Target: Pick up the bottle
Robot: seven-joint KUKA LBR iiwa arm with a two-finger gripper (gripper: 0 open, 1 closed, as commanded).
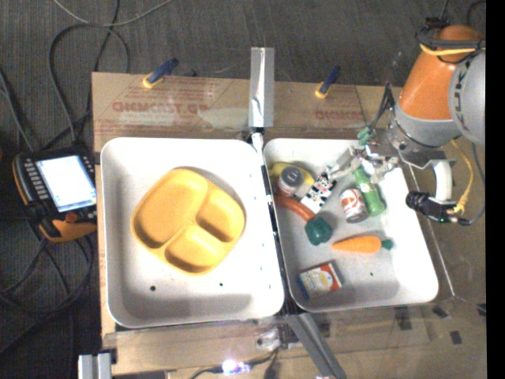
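Two shallow white plastic bins sit side by side; the left bin (118, 290) holds a glossy yellow tray (189, 219) with rounded compartments. The right bin (418, 283) is the cluttered one. Taking its carrot (361, 245) as the marker, a smooth orange taper lying crosswise with a green stub at its right end: the green bottle (371, 193) lies just above it, slim and cylindrical, its long axis running up and slightly left, neck toward the bin's far wall. A small red and white can (353, 204) touches the bottle's left side. A dark green block (319, 230) sits left of the carrot, a flat printed carton (319, 279) below-left. The gripper (369, 159) hangs over the bottle's upper end, above the carrot; I cannot tell its state from here
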